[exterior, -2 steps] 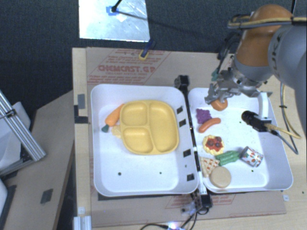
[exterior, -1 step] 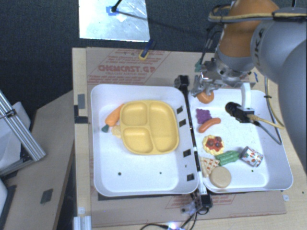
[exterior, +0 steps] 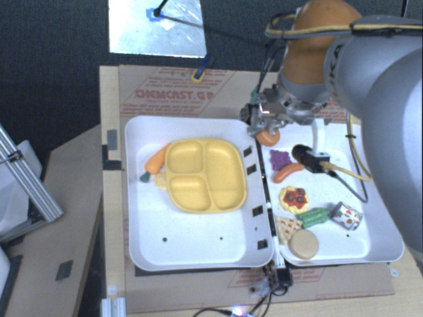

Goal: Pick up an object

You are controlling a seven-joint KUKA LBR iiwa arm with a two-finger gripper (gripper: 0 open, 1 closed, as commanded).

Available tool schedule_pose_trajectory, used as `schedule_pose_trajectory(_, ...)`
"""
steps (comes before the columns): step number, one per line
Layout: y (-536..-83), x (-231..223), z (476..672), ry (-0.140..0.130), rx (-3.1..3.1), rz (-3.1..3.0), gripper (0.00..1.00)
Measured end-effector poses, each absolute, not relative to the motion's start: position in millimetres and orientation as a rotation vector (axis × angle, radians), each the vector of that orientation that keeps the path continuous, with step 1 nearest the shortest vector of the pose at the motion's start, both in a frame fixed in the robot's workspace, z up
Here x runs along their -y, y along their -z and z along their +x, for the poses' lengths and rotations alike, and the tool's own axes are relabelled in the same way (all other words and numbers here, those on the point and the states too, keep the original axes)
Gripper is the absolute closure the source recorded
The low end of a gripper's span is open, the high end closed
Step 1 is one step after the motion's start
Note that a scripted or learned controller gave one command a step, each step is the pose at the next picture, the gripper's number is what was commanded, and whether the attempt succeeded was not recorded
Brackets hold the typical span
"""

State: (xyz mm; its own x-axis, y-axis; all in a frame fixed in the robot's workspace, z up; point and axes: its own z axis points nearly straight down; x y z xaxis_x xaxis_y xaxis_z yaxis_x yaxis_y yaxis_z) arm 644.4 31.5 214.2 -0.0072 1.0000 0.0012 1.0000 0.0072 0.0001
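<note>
Arm [exterior: 357, 65] bends down over right bin [exterior: 380, 233].

The arm [exterior: 377, 65] came in big and smooth, all pale grey casing, rounded like a barrel. Above the wrist sat a glossy orange band [exterior: 317, 28], bulging and domed. Thin yellowish cables looped around it, and more trailed down the side. Below it was a cluttered metal wrist block [exterior: 284, 107].
</note>
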Motion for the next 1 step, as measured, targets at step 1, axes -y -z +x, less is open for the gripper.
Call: schedule_pose_trajectory(1,-231.0,-26.0,641.3,0.004,2.226,-2.22,1.0)
